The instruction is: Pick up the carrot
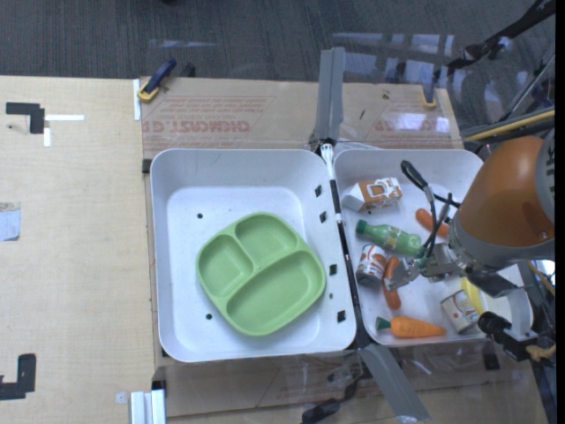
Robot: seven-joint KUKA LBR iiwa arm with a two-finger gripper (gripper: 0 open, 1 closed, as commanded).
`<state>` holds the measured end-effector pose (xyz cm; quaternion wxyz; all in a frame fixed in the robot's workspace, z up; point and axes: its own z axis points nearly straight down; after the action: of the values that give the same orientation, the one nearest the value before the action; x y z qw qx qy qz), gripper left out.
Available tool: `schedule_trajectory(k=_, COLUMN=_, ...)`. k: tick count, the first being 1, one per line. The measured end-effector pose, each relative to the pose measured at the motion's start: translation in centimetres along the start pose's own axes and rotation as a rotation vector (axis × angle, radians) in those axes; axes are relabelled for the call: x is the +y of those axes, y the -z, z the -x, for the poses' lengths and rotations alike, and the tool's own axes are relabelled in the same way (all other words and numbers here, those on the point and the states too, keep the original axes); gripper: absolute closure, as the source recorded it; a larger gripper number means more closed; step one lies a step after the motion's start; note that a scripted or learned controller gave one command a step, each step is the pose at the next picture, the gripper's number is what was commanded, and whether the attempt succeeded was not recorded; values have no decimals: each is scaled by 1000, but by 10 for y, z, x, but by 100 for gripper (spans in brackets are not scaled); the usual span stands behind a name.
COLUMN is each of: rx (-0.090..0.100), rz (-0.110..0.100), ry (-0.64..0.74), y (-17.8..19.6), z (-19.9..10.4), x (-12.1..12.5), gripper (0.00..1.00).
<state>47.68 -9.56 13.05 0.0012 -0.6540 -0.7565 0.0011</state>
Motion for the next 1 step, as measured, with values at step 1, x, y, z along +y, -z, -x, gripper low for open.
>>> schedule_trajectory(k=1, rx=-2, rz=2, ry=-106, y=135, z=49, x=68, gripper=0)
